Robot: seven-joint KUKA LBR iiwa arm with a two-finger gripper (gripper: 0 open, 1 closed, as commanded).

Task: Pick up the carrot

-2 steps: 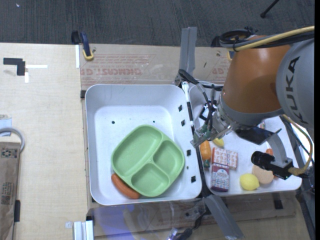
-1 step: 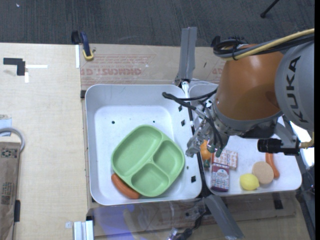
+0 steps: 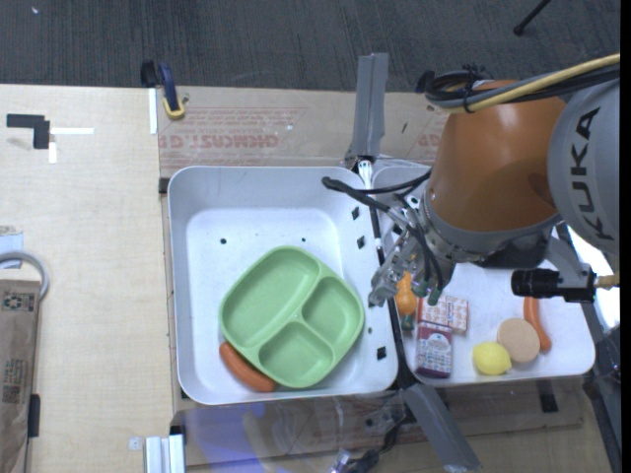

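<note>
One gripper (image 3: 402, 282) is hanging over the wall between the bins, pinching the orange carrot (image 3: 404, 295) in its fingers. Big letters "KUKA" are showing on the grey arm (image 3: 590, 166).

One camera sits high above the bench (image 3: 79, 225) and looks down at a slant. It sees both white bins, the left bin (image 3: 187, 264) and the right bin (image 3: 572, 348). The arm (image 3: 493, 175) comes in from the right, close under the camera, so it looks big.
</note>
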